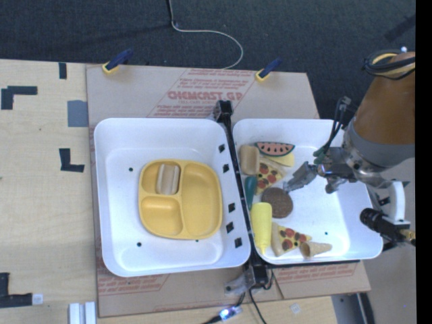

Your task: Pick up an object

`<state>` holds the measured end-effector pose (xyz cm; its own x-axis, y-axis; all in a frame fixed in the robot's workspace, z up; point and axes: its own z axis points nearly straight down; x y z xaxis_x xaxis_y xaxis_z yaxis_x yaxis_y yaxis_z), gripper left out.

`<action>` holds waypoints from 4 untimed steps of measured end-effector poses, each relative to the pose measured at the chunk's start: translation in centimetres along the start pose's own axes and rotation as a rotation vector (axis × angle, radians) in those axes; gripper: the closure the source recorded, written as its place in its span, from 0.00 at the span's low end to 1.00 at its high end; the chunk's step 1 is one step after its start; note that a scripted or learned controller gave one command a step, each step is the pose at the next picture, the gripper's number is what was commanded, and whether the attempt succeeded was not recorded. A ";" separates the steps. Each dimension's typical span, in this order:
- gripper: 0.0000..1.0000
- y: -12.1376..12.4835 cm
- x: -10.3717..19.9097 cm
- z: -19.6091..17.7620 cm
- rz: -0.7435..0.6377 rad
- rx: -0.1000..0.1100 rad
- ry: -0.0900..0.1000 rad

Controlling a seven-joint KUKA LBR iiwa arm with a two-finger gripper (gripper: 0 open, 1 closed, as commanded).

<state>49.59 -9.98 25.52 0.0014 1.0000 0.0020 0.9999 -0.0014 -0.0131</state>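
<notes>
A light wooden bench [40, 201] is carrying a sheet of printed brown cardboard [196, 93], which is lying flat and reaching past the bins on every side; a yellow-and-blue clamp [117, 61] is gripping the cardboard's far left corner, and a second clamp [268, 68] is gripping its far right corner; two shallow white bins are sitting side by side on the cardboard, the left bin [115, 147] and the right bin [351, 238] touching along a black strip between them; dark angular marks [67, 160] are showing on the bare bench to the left of the cardboard.
</notes>
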 end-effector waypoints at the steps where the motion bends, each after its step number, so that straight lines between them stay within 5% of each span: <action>1: 0.00 0.2 0.0 -0.5 -0.003 -0.012 -0.002; 4: 0.00 -0.3 0.2 14.9 -0.002 -0.006 0.000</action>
<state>49.09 -9.72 10.58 -0.0007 1.0000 0.0022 1.0000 0.0008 -0.0071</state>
